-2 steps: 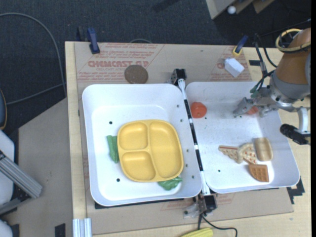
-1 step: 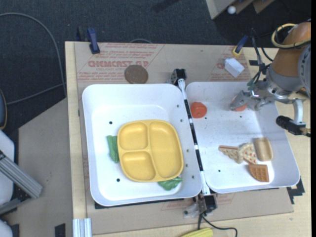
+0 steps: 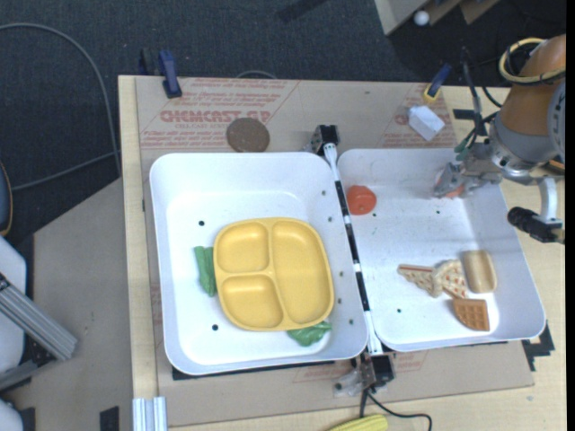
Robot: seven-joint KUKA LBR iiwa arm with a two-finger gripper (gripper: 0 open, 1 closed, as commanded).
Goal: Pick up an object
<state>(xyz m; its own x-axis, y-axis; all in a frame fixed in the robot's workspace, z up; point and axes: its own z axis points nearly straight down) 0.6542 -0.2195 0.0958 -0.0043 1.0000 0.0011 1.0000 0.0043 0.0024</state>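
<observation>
Arm parked over the right bin's top corner

From above, the gripper (image 3: 452,180) hangs low at the back of the right bin (image 3: 404,330); can't tell its state. Red disc (image 3: 361,199) and toy snacks (image 3: 454,285) sit loose; yellow tray (image 3: 272,272) in left bin (image 3: 175,241).

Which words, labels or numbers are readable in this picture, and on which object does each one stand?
"CHEMCAST GP": large red print on the brown cardboard sheet under the two white bins, partly hidden by a round brown disc; the reading is uncertain.
Smaller red lines above and below it on the cardboard: too blurred to read.
Red print on the cardboard near the white block: too blurred to read.
Yellow divided plate and toy food: no text.
</observation>
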